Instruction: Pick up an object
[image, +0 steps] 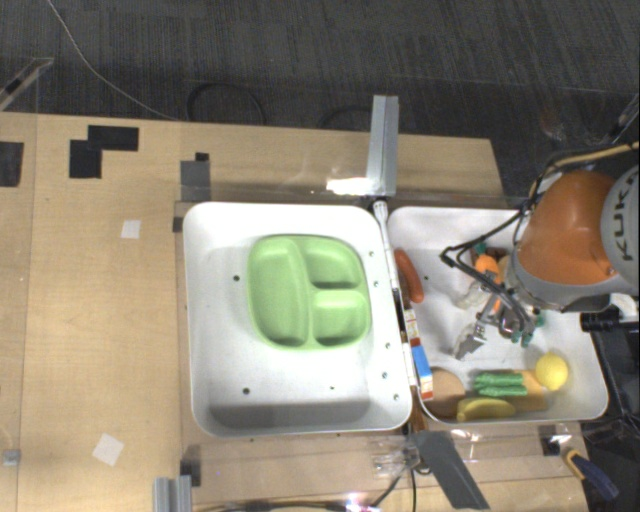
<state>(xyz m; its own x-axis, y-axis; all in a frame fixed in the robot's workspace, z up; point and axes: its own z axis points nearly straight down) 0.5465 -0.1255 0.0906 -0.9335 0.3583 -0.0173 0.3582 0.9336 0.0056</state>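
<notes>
the task is naming no particular object, so any of the small things lying in the right bin (600, 405) could be serving as the target. along the near wall a green piece (500, 381), a yellow ball (550, 372) and a yellow banana-like piece (484, 408) are sitting close together; a reddish sausage-shaped piece (407, 275) is lying against the left wall, and something orange (486, 264) is peeking out beneath the arm. the gripper (472, 342) is hanging over the bare middle of this bin, above and left of the green piece, apart from it. nothing is showing between its tips; whether it is spread or closed i cannot tell, as it is too small and cluttered by cables. judging by this, the pick is not yet made: the reach into the bin is under way, and descending, closing on an object and lifting are all left. the left bin (205, 300) is holding a green divided tray (305, 290), well apart from the gripper.
</notes>
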